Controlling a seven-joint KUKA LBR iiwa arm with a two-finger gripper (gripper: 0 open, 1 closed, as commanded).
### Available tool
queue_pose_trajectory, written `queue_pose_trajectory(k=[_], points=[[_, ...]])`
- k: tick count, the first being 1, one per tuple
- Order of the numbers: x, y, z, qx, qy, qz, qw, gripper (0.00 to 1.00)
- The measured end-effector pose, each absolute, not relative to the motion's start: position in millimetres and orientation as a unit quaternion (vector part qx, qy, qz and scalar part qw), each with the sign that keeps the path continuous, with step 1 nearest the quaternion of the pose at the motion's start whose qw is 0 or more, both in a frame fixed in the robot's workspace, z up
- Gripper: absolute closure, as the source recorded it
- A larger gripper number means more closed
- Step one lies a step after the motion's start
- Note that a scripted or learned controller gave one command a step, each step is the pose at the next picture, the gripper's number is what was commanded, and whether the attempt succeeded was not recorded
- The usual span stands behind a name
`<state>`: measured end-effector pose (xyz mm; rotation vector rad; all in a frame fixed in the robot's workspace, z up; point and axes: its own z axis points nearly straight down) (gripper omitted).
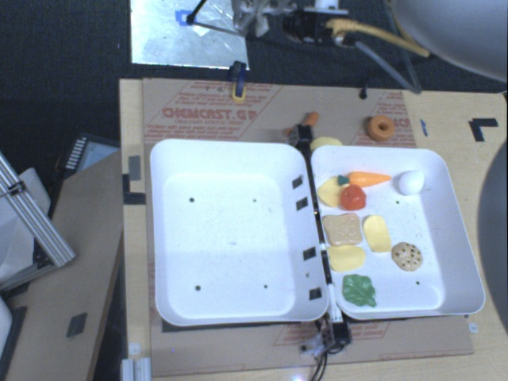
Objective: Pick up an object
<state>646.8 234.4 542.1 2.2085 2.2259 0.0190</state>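
Observation:
The right bin (456, 236) holds toy food: an orange carrot (369, 178), a white egg (409, 182), a red tomato (353, 198), a slice of toast (343, 228), a cookie (406, 255), a green leaf (359, 290) and several yellow pieces such as a slice (376, 233). My gripper (258, 10) hangs high at the top of the view, beyond the bench's far edge and well away from both bins. It looks blurred and nothing shows in it.
The left bin (163, 213) sits beside the right one, joined by black clips (309, 252). A doughnut (381, 128) and a yellow piece (325, 143) lie on the board behind the right bin. A blue-yellow clamp (237, 82) stands at the far edge.

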Motion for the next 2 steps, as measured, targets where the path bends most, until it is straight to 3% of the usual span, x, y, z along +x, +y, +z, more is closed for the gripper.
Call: queue_pose_trajectory(k=[1, 2], points=[[646.5, 234, 535, 0.705, 0.710, 0.0011, 0.000, 0.00], [656.0, 234, 384, 0.707, 0.707, -0.0065, -0.003, 0.00]])
